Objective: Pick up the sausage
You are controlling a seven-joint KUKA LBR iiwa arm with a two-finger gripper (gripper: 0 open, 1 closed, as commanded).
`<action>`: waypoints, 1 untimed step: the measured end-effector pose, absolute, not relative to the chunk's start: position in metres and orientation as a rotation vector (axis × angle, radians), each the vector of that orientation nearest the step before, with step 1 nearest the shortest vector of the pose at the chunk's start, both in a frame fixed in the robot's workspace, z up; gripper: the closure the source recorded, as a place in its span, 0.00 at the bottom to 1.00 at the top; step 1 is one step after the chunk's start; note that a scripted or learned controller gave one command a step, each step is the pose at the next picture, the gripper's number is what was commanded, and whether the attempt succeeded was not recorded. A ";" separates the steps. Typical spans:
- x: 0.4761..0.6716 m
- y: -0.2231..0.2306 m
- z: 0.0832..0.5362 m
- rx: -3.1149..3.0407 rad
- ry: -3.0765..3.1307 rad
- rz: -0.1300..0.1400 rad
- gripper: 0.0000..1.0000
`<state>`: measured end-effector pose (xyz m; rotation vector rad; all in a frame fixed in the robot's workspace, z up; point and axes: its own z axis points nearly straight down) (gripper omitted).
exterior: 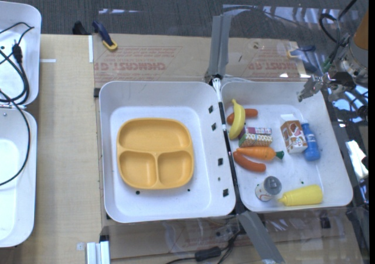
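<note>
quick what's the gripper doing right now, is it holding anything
Gripper: at the right bin's far right corner, holding nothing; open or shut cannot be told. The sausage lies in that bin, untouched.

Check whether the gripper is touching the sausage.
Apart. The camera view shows the gripper at the right bin's far right corner, with bare white floor and other toys between it and the sausage.

Arm [358, 40] cut off by right edge; only wrist hardware visible over right bin's [328, 195] far corner. Gripper [310, 89] too small and cluttered to read the finger state. Second sausage [241, 115] partly hidden behind banana [235, 121]. Print on small box [258, 136] and carton [292, 135] was illegible. White trays [14, 122] clipped at left edge.
</note>
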<state>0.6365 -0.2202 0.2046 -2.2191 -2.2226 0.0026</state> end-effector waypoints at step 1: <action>0.659 -0.132 0.138 -2.301 -2.136 0.004 0.00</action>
